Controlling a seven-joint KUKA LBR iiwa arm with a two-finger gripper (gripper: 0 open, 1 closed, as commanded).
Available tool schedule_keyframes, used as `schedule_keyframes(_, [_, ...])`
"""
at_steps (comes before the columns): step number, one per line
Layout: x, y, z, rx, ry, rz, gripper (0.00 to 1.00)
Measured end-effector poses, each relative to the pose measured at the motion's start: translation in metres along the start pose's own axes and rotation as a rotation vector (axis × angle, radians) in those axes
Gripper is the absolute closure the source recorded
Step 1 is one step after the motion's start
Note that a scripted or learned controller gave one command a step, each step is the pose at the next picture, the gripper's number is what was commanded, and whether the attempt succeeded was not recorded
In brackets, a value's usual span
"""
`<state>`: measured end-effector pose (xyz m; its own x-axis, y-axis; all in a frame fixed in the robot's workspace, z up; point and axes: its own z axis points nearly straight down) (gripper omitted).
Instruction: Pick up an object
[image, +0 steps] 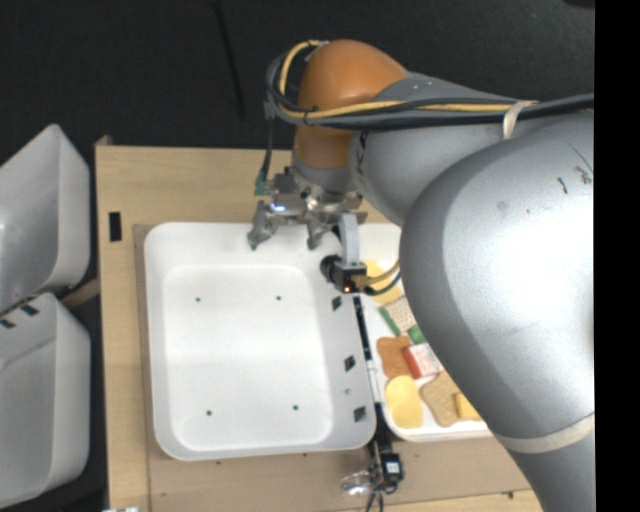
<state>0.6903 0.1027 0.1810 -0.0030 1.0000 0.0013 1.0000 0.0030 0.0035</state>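
My gripper (290, 234) hangs over the far rim of the left white bin (160, 300), its two fingers (262, 232) spread apart with nothing between them. It is open. The objects lie in the right bin (440, 432), partly hidden under the arm: a round yellow piece (405, 400), a brown block (392, 354), a red and white item (421, 361), a tan cracker-like piece (440, 400) and a green striped item (400, 316). The gripper is up and to the left of all of them.
The big grey arm (510, 270) covers most of the right bin. A thin black divider with cables (362, 350) runs between the bins. White boxes (35, 300) stand at the bench's left edge.
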Motion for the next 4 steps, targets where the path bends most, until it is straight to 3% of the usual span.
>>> schedule_keyframes(1, [0.029, 0.000, 0.008, 0.001, -0.001, -0.001, 0.00])
schedule_keyframes(3, [0.118, -0.001, 0.072, 0.005, -0.003, -0.002, 0.00])
schedule_keyframes(4, [0.115, 0.001, 0.060, 0.001, -0.005, -0.003, 1.00])
